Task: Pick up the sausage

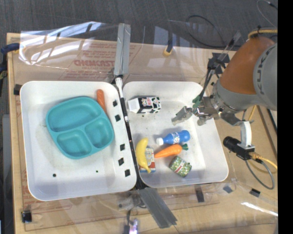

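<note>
I see the sausage in the left bin, lying at one o'clock from the teal plate and just beside its rim, close to the wall between the bins. My pincer hangs over the right bin, near its three o'clock side, well apart from the sausage. Its fingers stand apart with nothing between them. At seven o'clock from the pincer lie a bottle, a carrot and a banana.
</note>
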